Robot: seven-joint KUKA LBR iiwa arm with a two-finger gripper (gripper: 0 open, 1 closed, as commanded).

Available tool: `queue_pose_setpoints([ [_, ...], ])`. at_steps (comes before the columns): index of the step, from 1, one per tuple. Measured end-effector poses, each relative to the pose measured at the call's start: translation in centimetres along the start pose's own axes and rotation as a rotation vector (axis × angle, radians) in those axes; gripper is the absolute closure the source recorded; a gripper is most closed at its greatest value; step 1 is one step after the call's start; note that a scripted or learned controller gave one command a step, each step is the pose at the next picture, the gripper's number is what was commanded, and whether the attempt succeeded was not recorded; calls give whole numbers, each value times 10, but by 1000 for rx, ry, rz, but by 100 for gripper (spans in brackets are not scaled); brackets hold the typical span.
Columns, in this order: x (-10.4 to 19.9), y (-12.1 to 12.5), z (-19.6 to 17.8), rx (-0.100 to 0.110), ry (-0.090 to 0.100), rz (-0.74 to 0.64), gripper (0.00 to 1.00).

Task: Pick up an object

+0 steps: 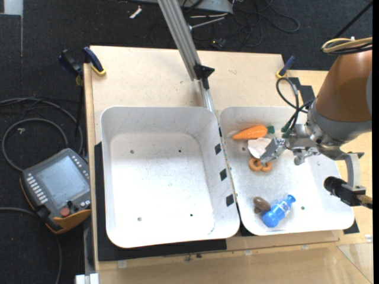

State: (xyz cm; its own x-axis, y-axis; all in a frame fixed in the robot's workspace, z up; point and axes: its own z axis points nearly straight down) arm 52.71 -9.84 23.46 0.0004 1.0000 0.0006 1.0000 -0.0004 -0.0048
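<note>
the gripper (267, 153) was low over the ring (259, 165) beside the carrot (250, 133); its grip i cannot tell. next: close, lift.

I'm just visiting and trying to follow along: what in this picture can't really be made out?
- Gripper: its tips overlap the orange ring and a white piece; contact or a hold can't be judged.
- White piece: partly under the gripper, shape unclear.
- Brown object beside the blue bottle: too small to identify.
- Arm: cut off by the right edge.
- Handheld controller: screen too blurred to read.
</note>
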Motion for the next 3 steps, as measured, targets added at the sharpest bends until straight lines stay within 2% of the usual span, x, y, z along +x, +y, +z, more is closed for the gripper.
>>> queue_pose_setpoints([
  [1,-2,2,44,0,0,1,0],
  [2,4,6,106,2,1,0,0],
  [3,3,7,92,-5,-1,0,100],
])
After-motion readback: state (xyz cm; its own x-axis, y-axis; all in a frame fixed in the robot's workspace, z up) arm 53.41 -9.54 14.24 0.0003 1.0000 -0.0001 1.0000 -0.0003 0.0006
